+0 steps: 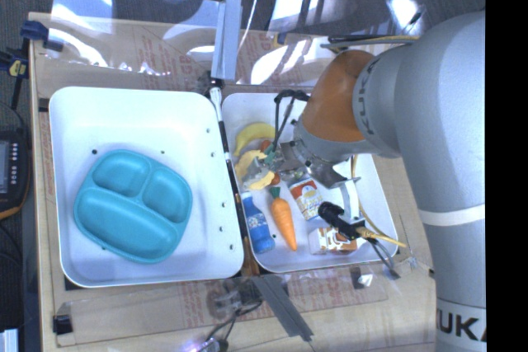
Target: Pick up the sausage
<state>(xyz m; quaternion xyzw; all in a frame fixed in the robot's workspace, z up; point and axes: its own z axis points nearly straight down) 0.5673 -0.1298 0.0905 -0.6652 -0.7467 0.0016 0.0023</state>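
Over the right bin (375,177), the gripper (276,165) hangs, grasp state unclear; sausage indistinguishable.

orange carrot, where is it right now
The orange carrot lies in the right white bin, near its front edge, just right of the blue bottle and left of the small red-and-white packet.

Arm reaching down into the right bin, among the toy food

The grey arm (429,119) leans in from the right, its orange band (334,107) over the right bin (375,185), with the hand (276,165) low by a banana (252,134). An orange carrot (283,220), a blue bottle (257,228) and a small red-and-white packet (307,198) lie near it. The left bin (74,111) holds a blue divided tray (132,204).
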